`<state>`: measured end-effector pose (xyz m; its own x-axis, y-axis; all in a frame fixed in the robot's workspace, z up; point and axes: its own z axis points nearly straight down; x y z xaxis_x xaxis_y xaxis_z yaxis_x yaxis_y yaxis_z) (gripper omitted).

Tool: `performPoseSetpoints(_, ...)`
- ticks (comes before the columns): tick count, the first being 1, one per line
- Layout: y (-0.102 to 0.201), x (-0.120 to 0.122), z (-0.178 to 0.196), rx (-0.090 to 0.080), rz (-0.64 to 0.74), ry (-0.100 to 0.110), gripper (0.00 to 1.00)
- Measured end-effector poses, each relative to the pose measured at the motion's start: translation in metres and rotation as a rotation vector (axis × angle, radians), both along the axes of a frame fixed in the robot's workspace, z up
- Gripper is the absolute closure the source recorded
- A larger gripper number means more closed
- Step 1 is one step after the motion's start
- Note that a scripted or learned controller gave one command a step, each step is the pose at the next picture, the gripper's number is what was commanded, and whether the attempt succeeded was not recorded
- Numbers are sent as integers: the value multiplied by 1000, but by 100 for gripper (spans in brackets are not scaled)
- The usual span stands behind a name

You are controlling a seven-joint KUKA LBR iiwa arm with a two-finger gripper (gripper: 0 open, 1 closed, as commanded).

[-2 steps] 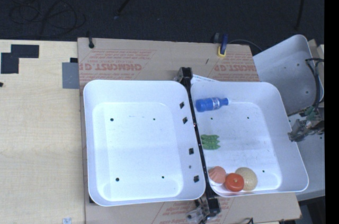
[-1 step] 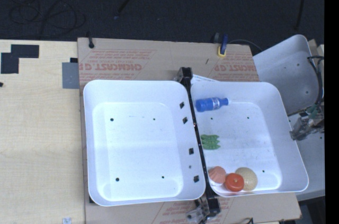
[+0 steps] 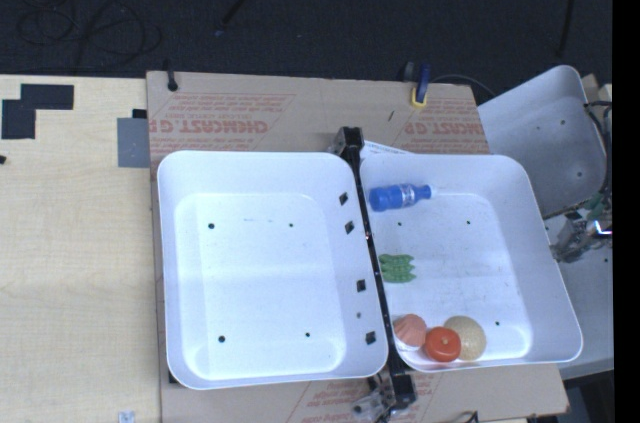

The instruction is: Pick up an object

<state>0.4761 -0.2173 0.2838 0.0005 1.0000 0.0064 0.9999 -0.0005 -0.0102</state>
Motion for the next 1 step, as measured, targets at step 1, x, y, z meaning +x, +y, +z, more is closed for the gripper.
performPoseSetpoints(1,0,0,9,1,5,2,100)
